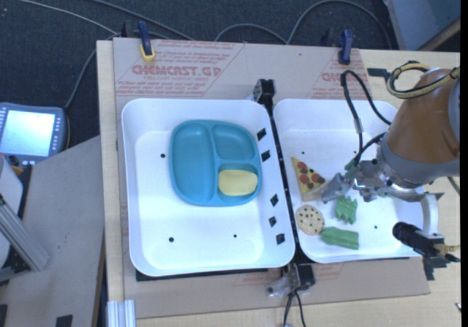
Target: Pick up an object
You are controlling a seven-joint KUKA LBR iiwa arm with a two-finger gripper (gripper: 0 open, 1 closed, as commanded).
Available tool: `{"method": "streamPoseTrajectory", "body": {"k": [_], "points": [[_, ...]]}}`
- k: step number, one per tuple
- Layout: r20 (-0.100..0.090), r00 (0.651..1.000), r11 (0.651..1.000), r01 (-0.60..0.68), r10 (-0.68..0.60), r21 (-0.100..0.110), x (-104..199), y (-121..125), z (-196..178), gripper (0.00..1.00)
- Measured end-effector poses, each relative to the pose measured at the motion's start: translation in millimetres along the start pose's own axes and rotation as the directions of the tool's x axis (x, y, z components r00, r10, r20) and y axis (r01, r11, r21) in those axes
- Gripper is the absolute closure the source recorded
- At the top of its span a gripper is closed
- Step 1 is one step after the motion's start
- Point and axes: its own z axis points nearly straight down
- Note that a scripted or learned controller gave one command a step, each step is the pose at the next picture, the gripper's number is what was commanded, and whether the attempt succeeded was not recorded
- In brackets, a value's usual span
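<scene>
Claw (349, 188) is down in the right bin (380, 117), hovering between pizza slice (308, 176) and green toy (346, 208) — fingers' spread, cannot tell from here.

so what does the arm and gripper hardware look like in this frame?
The arm is a bulky rounded body with a broad orange-brown band over grey metal below. Black and yellowish cables loop across its top. The gripper is grey metal with a small green part where it joins the wrist.
</scene>
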Motion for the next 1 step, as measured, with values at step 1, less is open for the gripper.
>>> {"method": "streamPoseTrajectory", "body": {"k": [1], "points": [[0.0,1.0,1.0,-0.001,0.001,0.001,-7.9,3.9,48.4,0.0]]}}
